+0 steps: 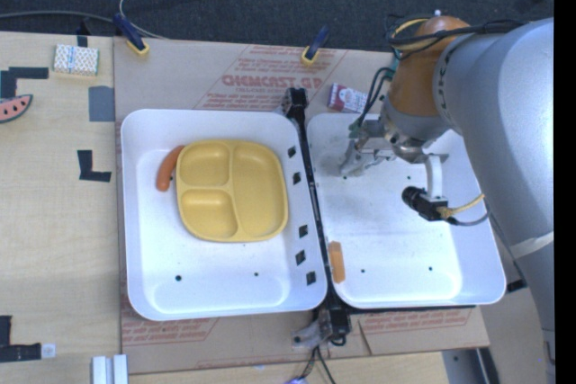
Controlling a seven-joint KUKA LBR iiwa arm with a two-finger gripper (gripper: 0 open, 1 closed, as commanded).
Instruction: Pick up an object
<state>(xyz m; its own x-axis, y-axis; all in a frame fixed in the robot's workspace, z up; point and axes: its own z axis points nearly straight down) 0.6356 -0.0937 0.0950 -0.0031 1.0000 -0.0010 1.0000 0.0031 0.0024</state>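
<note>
The cardboard sheet [261, 78] under the bins reads "CHEMCAST GP"; gripper [353, 165] is over the right bin [405, 283], its state indeterminable.

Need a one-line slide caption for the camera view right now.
Pincer low in right bin; yellow plate in left bin.

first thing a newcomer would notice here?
The yellow divided tray in the left bin, with an orange sausage-like piece at its left edge. Next, the grey arm over the right bin, its end effector low near the bin's upper left.
</note>
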